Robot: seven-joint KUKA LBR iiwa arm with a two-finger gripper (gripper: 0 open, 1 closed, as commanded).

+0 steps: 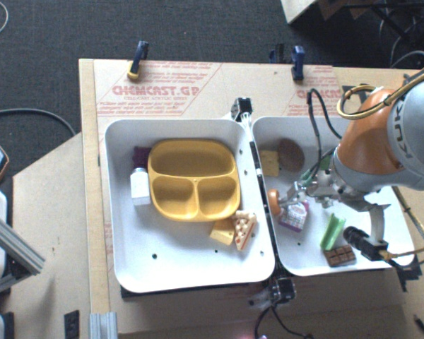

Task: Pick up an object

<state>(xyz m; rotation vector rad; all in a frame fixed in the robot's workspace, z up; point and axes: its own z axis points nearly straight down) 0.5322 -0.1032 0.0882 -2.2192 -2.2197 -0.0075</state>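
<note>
My gripper (295,195) is down in the right bin (381,263), metal fingers pointing left, tips right at the top of a small purple-and-white packet (294,216). The packet looks crinkly, a soft pouch with a glossy face. Whether I've actually clamped it or my fingers are just resting apart at its edge, I cannot tell from here; the tips blur into the wrapper.

Just left of the packet sits a smooth orange rounded piece (273,202), close against the bin's left wall. Above that, a flat pale-yellow square (270,163), and beside it a dull brown disc (291,154). To my lower right lies a glossy green stick (332,232), slanted, and below it a ridged brown chocolate-bar block (339,256).

Over in the left bin (127,260), a matte yellow divided tray (193,179) with three compartments takes the middle. A small white bottle (140,186) stands at its left edge, a dark purple item (141,154) above that. Below the tray: a yellow cheese-like wedge (222,235) touching a pizza-slice shape (244,229) with a speckled top.
</note>
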